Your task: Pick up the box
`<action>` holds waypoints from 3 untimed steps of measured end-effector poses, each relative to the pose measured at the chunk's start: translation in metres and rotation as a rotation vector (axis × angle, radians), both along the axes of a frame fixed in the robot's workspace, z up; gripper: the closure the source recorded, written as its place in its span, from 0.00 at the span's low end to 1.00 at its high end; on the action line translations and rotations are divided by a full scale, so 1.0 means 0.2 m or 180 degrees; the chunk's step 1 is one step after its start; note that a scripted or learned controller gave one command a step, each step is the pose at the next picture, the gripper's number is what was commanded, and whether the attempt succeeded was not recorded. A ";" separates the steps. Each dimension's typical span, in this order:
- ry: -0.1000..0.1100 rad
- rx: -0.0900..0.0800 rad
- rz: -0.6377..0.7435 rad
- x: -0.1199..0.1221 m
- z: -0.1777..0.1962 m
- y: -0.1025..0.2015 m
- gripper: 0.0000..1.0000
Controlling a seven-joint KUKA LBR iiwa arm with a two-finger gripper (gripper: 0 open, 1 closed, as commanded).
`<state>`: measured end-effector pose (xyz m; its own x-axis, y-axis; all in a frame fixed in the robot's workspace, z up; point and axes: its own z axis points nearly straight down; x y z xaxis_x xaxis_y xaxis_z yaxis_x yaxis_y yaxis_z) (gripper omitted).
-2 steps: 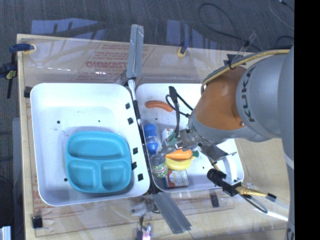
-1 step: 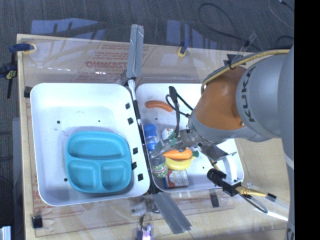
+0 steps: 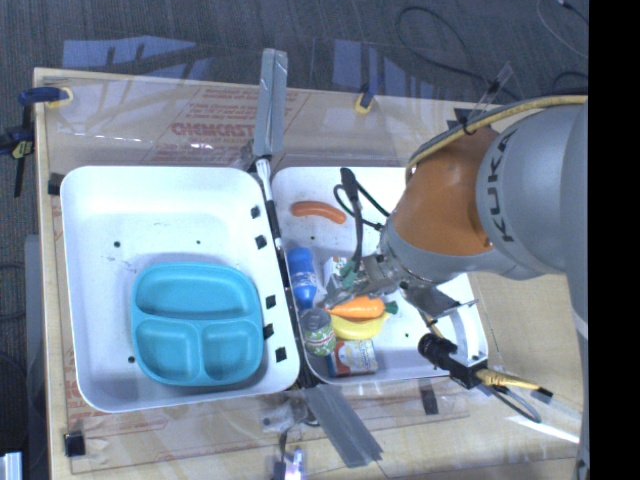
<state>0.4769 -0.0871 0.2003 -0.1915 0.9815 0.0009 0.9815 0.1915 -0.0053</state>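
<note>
Two white bins sit side by side on your bench, and the near edge of the right bin (image 3: 470,363) is where the clutter starts. Closest to you lies a small box (image 3: 357,357) with a red and pale printed face, flat on the bin floor near the front wall. Just left of it stands a clear bottle with a green cap (image 3: 319,333), and touching the box's far edge is a yellow piece with an orange carrot-like toy (image 3: 358,309) lying on top of it. A blue bottle (image 3: 301,276) lies along the divider just beyond.

Over in the left bin (image 3: 90,268) you have a teal divided tray (image 3: 198,323), three compartments, resting toward the front.

Now the arm — its grey body and orange band (image 3: 445,208) hang over the middle of the right bin, covering most of the floor there. You see the gripper (image 3: 352,286) only as dark metal poking out at the arm's left, just above the orange toy; I can't tell how wide its fingers stand or whether anything sits between them. The box lies apart from it, nearer you.

Farther back, a red sausage-shaped toy (image 3: 318,211) lies alone near the rear wall.
</note>
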 end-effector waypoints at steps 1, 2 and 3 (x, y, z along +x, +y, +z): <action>-0.0016 0.0000 -0.0096 0.00 0.17 -0.07 1.00; -0.0004 0.0001 0.0033 0.06 -0.05 -0.16 1.00; -0.0018 -0.0002 0.0550 0.00 0.09 -0.29 1.00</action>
